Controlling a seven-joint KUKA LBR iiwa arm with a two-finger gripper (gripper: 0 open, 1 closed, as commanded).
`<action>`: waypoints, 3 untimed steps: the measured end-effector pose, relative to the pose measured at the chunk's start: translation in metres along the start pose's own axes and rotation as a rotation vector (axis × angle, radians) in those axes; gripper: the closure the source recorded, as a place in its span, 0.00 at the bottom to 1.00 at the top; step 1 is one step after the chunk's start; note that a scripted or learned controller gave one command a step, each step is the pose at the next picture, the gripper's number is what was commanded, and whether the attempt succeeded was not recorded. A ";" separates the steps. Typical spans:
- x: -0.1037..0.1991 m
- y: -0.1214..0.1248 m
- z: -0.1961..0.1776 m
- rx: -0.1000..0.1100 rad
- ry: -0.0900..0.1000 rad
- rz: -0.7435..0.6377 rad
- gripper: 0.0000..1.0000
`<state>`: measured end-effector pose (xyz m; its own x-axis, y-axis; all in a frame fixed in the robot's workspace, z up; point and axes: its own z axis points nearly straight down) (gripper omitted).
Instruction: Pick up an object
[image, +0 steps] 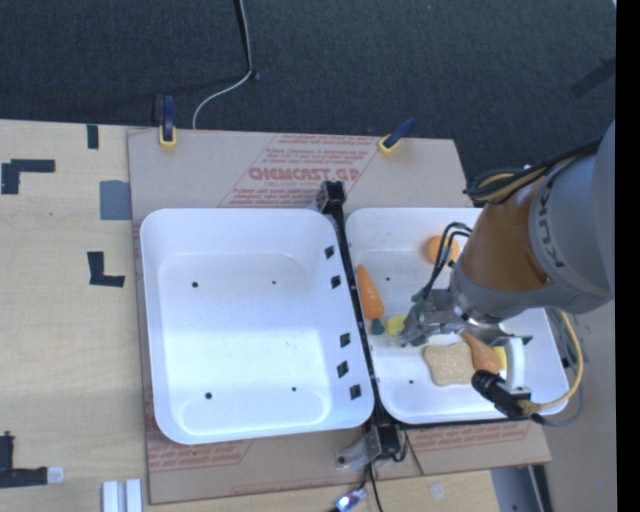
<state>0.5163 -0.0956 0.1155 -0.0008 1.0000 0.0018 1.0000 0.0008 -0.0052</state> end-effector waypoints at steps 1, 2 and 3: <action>0.036 0.072 -0.140 -0.023 -0.003 -0.007 1.00; 0.113 0.153 -0.067 -0.009 -0.002 -0.008 1.00; 0.070 0.065 -0.069 0.003 -0.003 0.005 1.00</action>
<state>0.5812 -0.0253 0.1839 0.0039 1.0000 -0.0013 1.0000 -0.0039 -0.0082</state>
